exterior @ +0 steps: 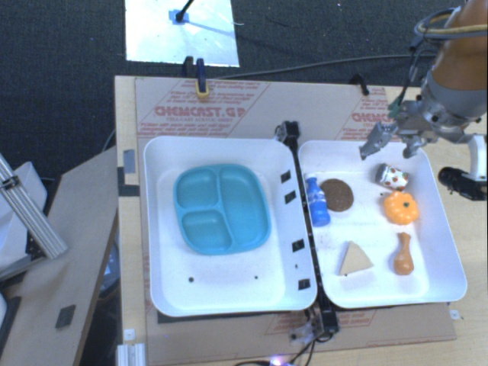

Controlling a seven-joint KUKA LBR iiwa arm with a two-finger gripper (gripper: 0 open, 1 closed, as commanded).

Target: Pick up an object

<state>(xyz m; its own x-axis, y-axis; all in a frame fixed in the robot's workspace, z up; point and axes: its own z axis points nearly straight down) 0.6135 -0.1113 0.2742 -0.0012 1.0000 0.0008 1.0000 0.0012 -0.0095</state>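
Dark carpeted floor around the surface, pale wood. A shiny metal sheet lies on the floor beyond its far edge. Printed cardboard covers the surface top. Aluminium rail at left, tilted.

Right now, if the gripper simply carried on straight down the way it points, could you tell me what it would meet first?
Probably the small white spotted object, just below the open gripper in the right bin. Depth is unclear, so it might meet the bin floor beside it.
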